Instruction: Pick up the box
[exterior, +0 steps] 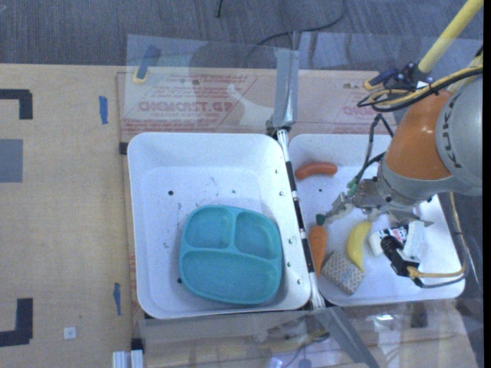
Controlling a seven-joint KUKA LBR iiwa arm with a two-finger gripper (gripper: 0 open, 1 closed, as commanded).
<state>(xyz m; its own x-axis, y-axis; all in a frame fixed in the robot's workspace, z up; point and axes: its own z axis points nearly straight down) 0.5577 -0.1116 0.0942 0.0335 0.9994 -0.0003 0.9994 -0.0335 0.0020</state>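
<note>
The box is small, tan and speckled. It lies near the front left corner of the right bin, tilted like a diamond. It touches or nearly touches the tip of a yellow banana and sits just right of an orange carrot. My gripper hangs below the orange-banded wrist over the middle of the right bin. It is behind the box and apart from it, with nothing seen between its fingers.
An orange-red sausage lies at the back left of the right bin. The left bin holds a teal divided plate. A metal divider runs between the bins.
</note>
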